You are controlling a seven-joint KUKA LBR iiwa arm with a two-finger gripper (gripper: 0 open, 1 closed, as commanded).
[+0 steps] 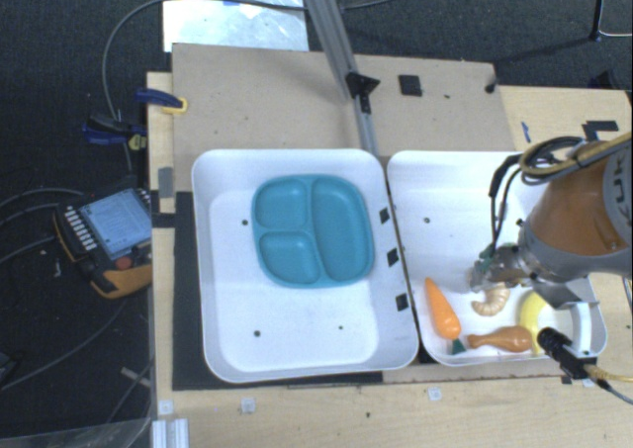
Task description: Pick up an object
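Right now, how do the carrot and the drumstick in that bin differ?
The carrot is bright orange with a green tip; the drumstick is brownish tan. The carrot lies slanted along the bin's left wall, while the drumstick lies nearly level along its near wall. The carrot tapers to a point; the drumstick bulges at one end. Both are toy foods in the right bin.

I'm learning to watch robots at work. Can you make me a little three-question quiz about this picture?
1. True or false: the blue tray lies in the left bin.
2. Which toy lies nearest the left wall of the right bin? A) carrot B) yellow lemon C) chicken drumstick
3. Fill in: the gripper hangs just above the pale ____.

Key: 1 true. 2 A. 3 shrimp, as far as the picture shows.
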